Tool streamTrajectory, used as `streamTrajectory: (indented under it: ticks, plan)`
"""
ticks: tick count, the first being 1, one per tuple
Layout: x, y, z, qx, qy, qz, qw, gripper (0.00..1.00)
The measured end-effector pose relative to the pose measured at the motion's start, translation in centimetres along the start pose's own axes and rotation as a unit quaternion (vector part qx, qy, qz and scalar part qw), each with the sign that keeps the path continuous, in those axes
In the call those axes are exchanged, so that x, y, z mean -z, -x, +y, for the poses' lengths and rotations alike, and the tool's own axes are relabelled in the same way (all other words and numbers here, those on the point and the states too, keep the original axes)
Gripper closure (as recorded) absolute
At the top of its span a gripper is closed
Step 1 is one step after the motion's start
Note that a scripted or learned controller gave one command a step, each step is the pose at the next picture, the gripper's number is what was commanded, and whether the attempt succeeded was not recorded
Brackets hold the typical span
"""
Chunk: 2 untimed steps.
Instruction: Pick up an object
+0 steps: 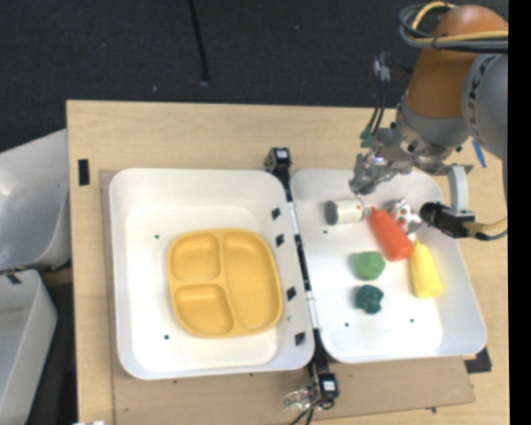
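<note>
Camera view, fixed overhead, slanted.

Bench (88,264): tan top bearing two shallow white bins side by side.

Left bin (133,326): holds one yellow divided plate (224,282) with three compartments, lying flat near the bin's middle.

Right bin (451,326): holds five items.
- Small grey and white cylinder (343,211), on its side, at 10 o'clock in the bin.
- Orange carrot-shaped piece (389,233), slanted, just beside the cylinder at its 4 o'clock.
- Small red and white item (402,212) touching the carrot's upper side; too small to identify.
- Yellow corn-shaped piece (425,271), at 3 o'clock in the bin, just beside the carrot's lower end.
- Light green rounded piece (368,266), near the bin's centre.
- Dark green lumpy piece (369,300), just beside the light green one at its 6 o'clock.

Arm: grey with orange band (438,78), entering from 2 o'clock.

Gripper (365,181): at 12 o'clock in the right bin, near its far rim, just above the cylinder. Spread of the gripper cannot be told from this angle; nothing is seen held in it.
</note>
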State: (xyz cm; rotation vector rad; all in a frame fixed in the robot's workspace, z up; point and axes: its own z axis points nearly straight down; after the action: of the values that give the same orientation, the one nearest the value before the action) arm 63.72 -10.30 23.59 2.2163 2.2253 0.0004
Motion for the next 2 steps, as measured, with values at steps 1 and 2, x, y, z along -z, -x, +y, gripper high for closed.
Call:
streamTrajectory:
  ticks: [1, 2]
  plan:
    - [1.5, 0.1, 0.1, 0.001, -0.002, 0.001, 1.0, 1.0]
    - [0.2, -5.8, 0.3, 0.001, -0.003, 0.0, 1.0, 1.0]
